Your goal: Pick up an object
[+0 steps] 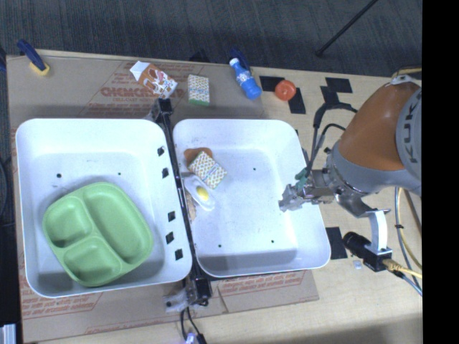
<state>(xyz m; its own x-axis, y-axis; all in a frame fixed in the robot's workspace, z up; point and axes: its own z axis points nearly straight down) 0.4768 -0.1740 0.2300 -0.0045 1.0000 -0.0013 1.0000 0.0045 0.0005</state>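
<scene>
Arm (pixel 373 138) reaching in from the right, cut off at the frame edge. Gripper (pixel 290 199) low over the right bin (pixel 287 131) near its right wall; too small and blurred to tell how the tool stands. Patterned packet (pixel 207 169) and fried-egg toy (pixel 201 193) touching near the bin's left wall, well apart from the gripper. Something brown half hidden behind the packet. Green divided plate (pixel 97 231) in the left bin (pixel 43 138).
</scene>
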